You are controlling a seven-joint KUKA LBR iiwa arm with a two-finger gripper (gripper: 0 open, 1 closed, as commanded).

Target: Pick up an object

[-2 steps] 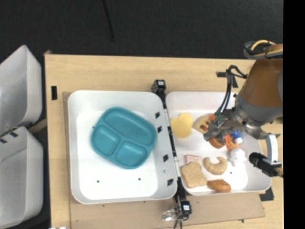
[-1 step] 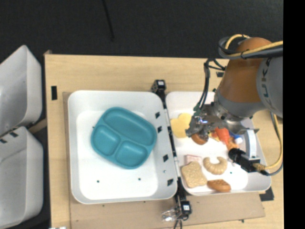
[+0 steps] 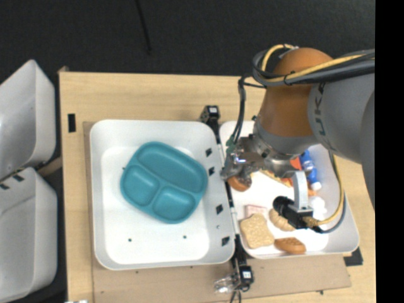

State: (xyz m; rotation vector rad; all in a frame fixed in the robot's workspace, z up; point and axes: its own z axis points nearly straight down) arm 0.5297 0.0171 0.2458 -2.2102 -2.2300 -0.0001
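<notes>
Where the grey arm with its orange band (image 3: 297,112) bends down from the right, the gripper (image 3: 236,161) hangs low over the left edge of the right-hand shallow white bin (image 3: 351,235), close against the rim it shares with its neighbour. From where I stand I cannot tell whether the gripper is clenched or released; the wrist hardware hides that. Just below it, touching or nearly touching, lies a small round brown bun-like piece (image 3: 240,183), on the bin floor hard by that same left wall. I cannot make out whether it is held.

That bin is crowded. A square slice of tan toy toast (image 3: 255,231) lies in the near left corner, with an orange-brown roll-shaped piece (image 3: 289,245) just beside it along the near rim. A blue and white bottle-like thing (image 3: 308,169) shows near the arm's bulk, which covers much of the bin.

Across the shared rim, the left-hand shallow white bin (image 3: 95,188) has far more room. A teal plastic divided plate (image 3: 164,182) lies near its middle, tilted askew to the walls, with bare white floor all round and the widest stretch toward the near edge. The pale wooden tabletop (image 3: 76,169) borders both bins in a narrow strip.
</notes>
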